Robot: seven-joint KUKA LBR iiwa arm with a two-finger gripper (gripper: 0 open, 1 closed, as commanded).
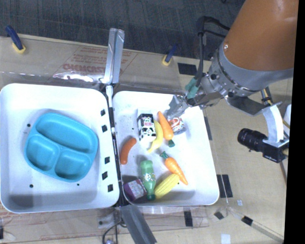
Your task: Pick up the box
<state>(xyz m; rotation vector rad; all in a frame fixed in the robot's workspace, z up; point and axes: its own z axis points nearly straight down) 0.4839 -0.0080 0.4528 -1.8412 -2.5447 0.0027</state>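
A small black-and-white box [146,126] stands in the upper middle of the right bin [209,163]. A purple box [134,188] lies at that bin's front edge, beside a green bottle [148,177]. My gripper [174,109] hangs over the back right part of the right bin, right of the black-and-white box and just above an orange carrot [165,125] and a red-and-white can [178,126]. I see nothing held in it.
The right bin also holds a yellow banana [156,138], an orange sausage [126,150], a second carrot [175,167] and a corn cob [166,185]. A blue divided plate [62,146] lies in the left bin [9,110].
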